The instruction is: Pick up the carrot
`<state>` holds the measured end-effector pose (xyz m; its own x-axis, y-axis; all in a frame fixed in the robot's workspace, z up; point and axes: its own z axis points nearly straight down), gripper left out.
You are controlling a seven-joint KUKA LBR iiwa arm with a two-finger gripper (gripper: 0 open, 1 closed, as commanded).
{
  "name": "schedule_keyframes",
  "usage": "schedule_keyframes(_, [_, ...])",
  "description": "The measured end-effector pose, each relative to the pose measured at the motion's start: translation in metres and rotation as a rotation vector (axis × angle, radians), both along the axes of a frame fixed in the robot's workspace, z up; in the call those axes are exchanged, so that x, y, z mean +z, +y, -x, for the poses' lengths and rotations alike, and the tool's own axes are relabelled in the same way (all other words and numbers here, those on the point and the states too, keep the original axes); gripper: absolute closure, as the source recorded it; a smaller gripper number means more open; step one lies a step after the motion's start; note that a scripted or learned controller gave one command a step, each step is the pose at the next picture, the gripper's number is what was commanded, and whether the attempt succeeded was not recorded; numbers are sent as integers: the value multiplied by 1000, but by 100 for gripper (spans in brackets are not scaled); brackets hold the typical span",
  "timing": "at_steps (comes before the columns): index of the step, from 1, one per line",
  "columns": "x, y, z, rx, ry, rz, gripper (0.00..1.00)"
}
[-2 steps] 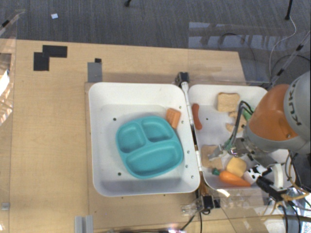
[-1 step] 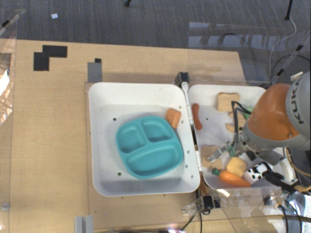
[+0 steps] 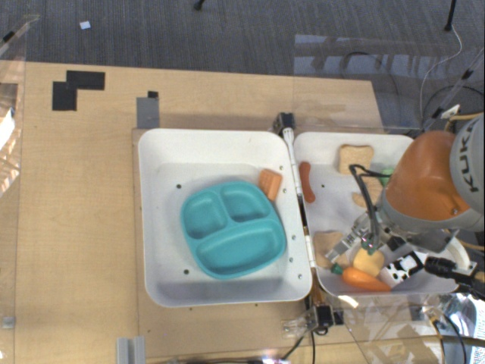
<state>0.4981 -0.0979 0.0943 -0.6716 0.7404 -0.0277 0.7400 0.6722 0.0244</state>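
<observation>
Claw (image 3: 362,243): low in the right bin, hanging from the grey wrist; its metal fingers point down and left, and I cannot tell how wide they stand, as wires and bright glints break up their outline.
Carrot (image 3: 365,280): lies flat at the front of the right bin, just below the claw, thick end left and tip toward the right; nothing shows it between the fingers.
Yellow piece (image 3: 369,262): pale block touching the carrot's upper side, right under the claw; its top is partly covered by the claw.
Black-and-white item (image 3: 402,268): just right of the carrot; patterned, too small to name.
Tan piece (image 3: 327,243): left of the claw near the bin wall; faint against the white floor.
Arm (image 3: 428,184): orange band and grey body cover the right half of the right bin and run out of the frame at the right.
Bread (image 3: 355,158): toast slice at the back of the right bin, lower right corner crossed by a black cable.
Sausage (image 3: 306,182): red, lying lengthwise along the right bin's left wall.
Right bin (image 3: 326,144): its far right side is hidden by the arm.
Left bin (image 3: 159,203): in full view.
Tray (image 3: 233,230): teal, three compartments, tilted in the left bin.
Orange block (image 3: 270,183): beside the tray's back right corner, touching or just apart; hard to say.
</observation>
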Motion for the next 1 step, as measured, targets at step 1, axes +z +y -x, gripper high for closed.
schedule_keyframes(1, [0, 7, -1, 262, 0, 12, 0])
